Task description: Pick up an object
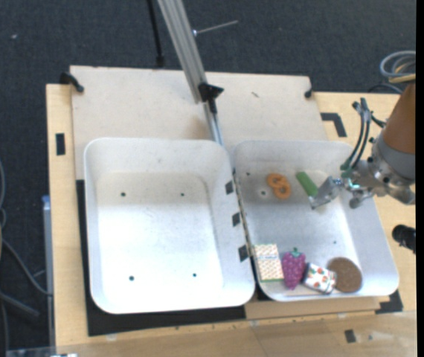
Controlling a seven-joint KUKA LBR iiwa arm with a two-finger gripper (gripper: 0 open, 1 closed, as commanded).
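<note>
Dark carpet surrounds the bench, and in the right bin (pixel 361 222) a green block (pixel 306 182) lies at about 1 o'clock, just beside the gripper (pixel 323 196); can't tell its state. An orange pretzel (pixel 277 186) sits near at the block's 9 o'clock. Coming down off-centre could just shove the block away.

- The gripper (pixel 323 197) is hanging over the right bin (pixel 361 233), near its far right side, just beside a green block (pixel 306 182).
- An orange ring-shaped piece (pixel 277 186) is lying left of the green block.
- A patterned box (pixel 268 262), purple item (pixel 294 268), small printed box (pixel 318 277) and brown disc (pixel 345 274) are lining the near edge.
- The left bin (pixel 160 222) is sitting alongside.
</note>
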